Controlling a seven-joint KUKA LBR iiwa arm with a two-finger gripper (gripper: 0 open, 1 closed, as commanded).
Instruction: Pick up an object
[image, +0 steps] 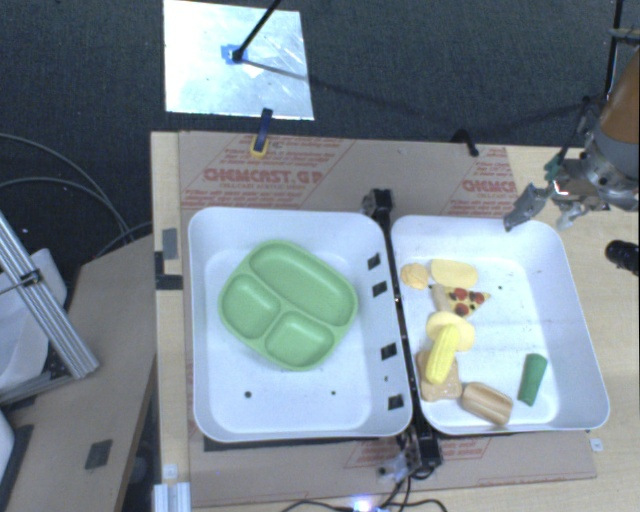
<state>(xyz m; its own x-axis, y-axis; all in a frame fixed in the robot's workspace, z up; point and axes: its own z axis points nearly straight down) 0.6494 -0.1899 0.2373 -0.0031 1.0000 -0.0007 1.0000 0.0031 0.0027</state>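
Fingers apart, empty, above right bin far rim; green cylinder isolated, easiest target: descend vertically, straddle it

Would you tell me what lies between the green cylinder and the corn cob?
In the camera view, only bare white bin floor separates the green cylinder from the corn cob.

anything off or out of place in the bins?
Nothing damaged or spilled. The green divided plate sits skewed to the left bin's walls. In the right bin, the corn cob leans on other toy food, the green cylinder lies apart.
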